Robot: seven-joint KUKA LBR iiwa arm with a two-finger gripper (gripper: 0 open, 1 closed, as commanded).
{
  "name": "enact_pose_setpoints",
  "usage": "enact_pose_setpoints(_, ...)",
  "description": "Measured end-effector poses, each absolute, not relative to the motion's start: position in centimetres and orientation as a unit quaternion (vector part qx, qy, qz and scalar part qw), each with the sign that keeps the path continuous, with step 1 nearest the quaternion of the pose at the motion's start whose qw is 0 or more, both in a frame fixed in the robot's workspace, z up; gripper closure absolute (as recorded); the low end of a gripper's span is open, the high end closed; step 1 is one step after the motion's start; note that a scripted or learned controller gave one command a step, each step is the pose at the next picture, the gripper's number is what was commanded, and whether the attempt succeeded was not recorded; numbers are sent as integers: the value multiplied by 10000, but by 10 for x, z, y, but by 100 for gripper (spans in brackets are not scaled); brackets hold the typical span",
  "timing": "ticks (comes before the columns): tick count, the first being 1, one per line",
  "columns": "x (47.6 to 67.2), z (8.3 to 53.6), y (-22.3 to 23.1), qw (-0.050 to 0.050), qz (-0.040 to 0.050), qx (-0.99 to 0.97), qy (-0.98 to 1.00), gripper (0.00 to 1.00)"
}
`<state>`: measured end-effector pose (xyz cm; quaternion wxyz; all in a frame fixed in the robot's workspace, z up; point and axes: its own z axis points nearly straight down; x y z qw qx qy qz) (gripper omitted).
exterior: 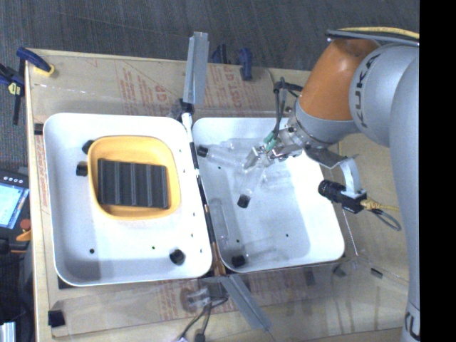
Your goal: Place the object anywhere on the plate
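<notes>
A pale wooden bench (128, 84) with red printed markings stands on dark grey carpet (107, 13). Blue clamps (34, 60) grip its far edge and left corner. A small lit screen (10, 201) sits at the left edge.

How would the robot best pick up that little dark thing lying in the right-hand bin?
The small dark object lies alone on the floor of the right bin, away from the walls. Probably best to come straight down from above and close the hand across its narrow middle. It is too small to make out any handle or better edge.
</notes>
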<state>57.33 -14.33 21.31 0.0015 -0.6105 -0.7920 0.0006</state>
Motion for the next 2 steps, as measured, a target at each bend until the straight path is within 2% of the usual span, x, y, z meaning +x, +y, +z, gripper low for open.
enact_pose_setpoints(1, 592, 213, -86, -3, 1, -5098, -8603, 100)
enact_pose_setpoints(2, 598, 213, 16, 6, 6, -4185, -9082, 100)
